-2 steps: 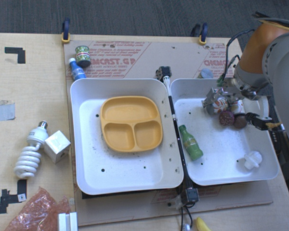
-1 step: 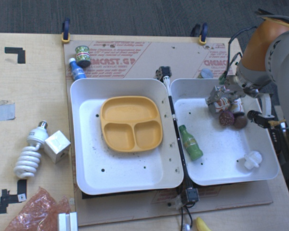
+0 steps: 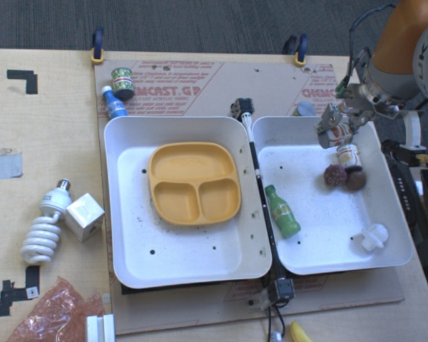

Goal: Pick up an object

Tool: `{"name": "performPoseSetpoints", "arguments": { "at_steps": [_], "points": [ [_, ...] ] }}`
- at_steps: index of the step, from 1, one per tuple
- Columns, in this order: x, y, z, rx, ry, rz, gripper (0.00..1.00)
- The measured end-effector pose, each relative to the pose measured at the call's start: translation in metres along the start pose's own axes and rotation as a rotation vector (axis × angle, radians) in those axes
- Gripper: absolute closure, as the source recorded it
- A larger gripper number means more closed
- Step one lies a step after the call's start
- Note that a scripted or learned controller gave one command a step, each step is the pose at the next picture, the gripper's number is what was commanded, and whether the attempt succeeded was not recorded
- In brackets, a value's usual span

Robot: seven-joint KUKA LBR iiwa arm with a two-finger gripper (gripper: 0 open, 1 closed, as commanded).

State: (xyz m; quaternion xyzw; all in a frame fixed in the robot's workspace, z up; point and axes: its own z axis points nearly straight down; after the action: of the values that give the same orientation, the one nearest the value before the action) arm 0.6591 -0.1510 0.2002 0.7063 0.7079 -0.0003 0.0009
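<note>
board (image 3: 172, 91) print reads "mcast g p"; gripper (image 3: 335, 130) above right bin (image 3: 392, 191).

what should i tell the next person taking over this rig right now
End effector: above the back of the right bin, over a small white jar with a red band; whether it grips anything cannot be seen.
Right bin: the jar, two dark round fruit-like pieces beside it, a green bottle lying along the left wall, a small white object near the front right.
Left bin: a yellow divided plate.
Done: no pick visible.
Left: grasp an object and lift it.
</note>
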Motion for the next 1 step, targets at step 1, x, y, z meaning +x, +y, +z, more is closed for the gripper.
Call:
{"name": "performPoseSetpoints", "arguments": {
  "at_steps": [1],
  "points": [
    [-0.0089, -0.0331, -0.0866, 0.000, 0.000, 0.002, 1.00]
  ]
}}
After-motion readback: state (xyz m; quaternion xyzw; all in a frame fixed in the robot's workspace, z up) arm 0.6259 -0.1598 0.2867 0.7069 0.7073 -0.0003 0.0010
